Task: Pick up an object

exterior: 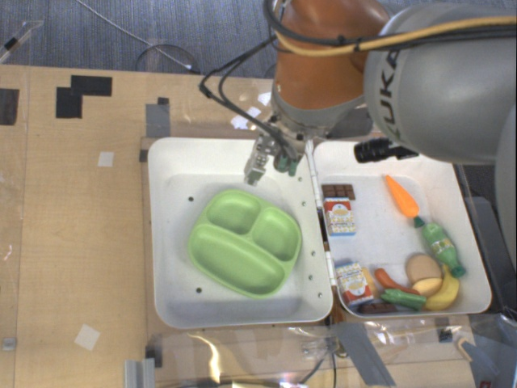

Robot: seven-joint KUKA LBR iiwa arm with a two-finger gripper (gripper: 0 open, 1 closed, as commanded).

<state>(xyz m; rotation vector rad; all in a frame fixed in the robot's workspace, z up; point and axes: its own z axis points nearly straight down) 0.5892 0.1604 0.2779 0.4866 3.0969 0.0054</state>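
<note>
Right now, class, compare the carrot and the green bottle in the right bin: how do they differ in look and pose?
The carrot is orange and tapers to a point; the green bottle is green with a paler band around its middle. The carrot lies nearer the far wall of the right bin, the bottle closer to the near side, next to the banana. Both lie flat, slanting the same way, almost end to end.

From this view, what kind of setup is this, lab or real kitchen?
Likely a robot grasping lab, not a kitchen: two white bins on a wooden bench, toy food such as a carrot and banana, and black marker patches on the bench top.
</note>
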